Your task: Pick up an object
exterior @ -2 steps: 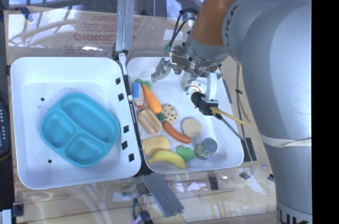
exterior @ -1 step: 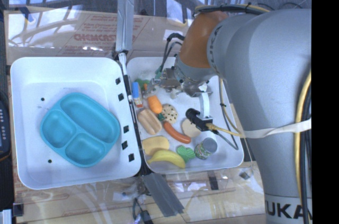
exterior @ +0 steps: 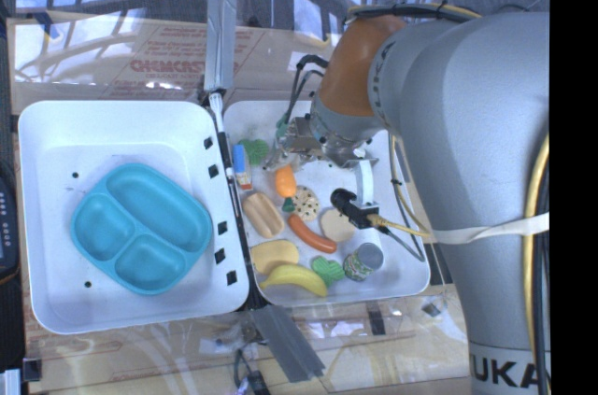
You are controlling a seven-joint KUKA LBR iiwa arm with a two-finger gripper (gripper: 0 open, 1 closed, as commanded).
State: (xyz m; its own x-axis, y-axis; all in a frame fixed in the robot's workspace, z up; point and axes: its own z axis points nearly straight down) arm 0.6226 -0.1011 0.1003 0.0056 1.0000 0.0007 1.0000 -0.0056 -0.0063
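We judge the small orange carrot (exterior: 285, 181) at frame centre light, stiff, best pinched across its middle; our pincer's (exterior: 301, 144) state we cannot tell.

So the bench (exterior: 112, 66) had a brownish cardboard-looking top with shiny clear plastic over it, catching a lot of glare. Two shallow white bins sat right on it, side by side and touching along the middle. The left bin (exterior: 47, 290) took up more of the view, the right bin (exterior: 411, 276) was partly under the arm. A grey strip (exterior: 220, 38) ran back from where they met.
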